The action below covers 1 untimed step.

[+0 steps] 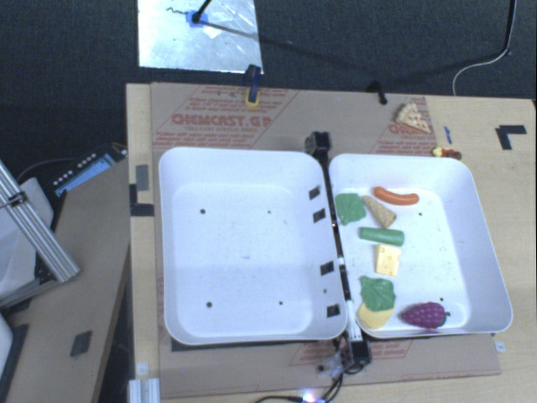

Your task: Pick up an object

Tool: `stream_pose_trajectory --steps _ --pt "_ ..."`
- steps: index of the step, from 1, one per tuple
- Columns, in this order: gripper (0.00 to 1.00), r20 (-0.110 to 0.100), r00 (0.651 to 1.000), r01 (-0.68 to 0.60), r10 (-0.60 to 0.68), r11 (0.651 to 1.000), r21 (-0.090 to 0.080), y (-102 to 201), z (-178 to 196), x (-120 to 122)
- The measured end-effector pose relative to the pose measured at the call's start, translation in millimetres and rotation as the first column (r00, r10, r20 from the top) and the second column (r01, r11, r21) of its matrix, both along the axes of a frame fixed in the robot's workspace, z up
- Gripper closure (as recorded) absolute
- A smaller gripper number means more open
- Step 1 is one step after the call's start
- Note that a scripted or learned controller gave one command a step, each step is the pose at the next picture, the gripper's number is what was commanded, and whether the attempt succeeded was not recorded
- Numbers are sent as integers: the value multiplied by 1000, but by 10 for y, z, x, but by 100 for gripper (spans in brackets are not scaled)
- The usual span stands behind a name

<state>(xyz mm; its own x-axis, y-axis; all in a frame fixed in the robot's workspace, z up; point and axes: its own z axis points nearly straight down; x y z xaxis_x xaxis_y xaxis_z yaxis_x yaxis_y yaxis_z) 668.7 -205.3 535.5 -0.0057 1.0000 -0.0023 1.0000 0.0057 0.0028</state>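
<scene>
The right bin (470,225) holds several toy foods along its left side. An orange sausage (395,196) lies at the top, with a green leaf piece (350,208) and a tan cone (379,214) just below it. A green cucumber (382,235) lies across the middle, above a yellow cheese block (387,260). Near the front sit a green leafy piece (377,292), a yellow piece (374,316) under it, and a purple grape bunch (424,314).
The left bin (243,242) sits beside the right one, joined by black clips (323,217). A pizza slice toy (413,117) lies on the cardboard behind the right bin. A yellow clamp (252,91) stands at the back edge. Metal framing (33,233) is at left.
</scene>
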Motion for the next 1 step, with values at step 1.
stream_pose_trajectory --steps 1 --pt "100 0 1000 0 0 1000 0 0 0 0"
